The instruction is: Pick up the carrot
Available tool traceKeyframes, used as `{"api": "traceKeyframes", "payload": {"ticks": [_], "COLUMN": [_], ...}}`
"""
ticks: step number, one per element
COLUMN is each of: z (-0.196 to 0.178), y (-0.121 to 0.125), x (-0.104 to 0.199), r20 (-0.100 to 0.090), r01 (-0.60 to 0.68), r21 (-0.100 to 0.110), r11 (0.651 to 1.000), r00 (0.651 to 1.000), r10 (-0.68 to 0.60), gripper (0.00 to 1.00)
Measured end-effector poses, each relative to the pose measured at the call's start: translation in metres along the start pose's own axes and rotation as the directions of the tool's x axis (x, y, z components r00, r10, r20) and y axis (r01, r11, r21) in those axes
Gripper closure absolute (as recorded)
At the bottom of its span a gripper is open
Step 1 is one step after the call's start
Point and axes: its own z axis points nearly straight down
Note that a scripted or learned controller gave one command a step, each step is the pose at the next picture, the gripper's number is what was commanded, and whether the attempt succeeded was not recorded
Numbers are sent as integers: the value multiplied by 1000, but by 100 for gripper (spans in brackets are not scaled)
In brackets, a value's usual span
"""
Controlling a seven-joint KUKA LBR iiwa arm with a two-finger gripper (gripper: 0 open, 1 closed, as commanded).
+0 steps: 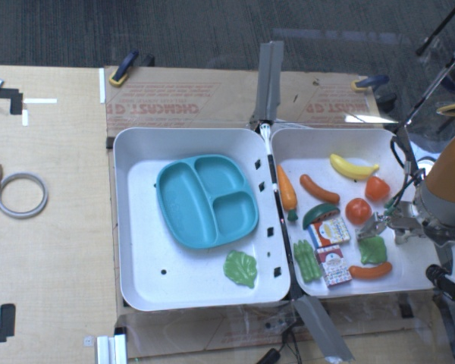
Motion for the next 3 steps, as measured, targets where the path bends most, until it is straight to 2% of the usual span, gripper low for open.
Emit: {"api": "traceKeyframes", "payload": {"ticks": [1,2,3], "z": [0,-9,0], "y": [-17,-17,-23], "x": [8,8,113], "r20": [10,10,9], "r01": [-108,-110,-280], "r21": [-3,-3,-6], "r11": [994,994,960], "r00": [994,994,960], "r10": [108,110,280], "gripper": [0,100,100]}}
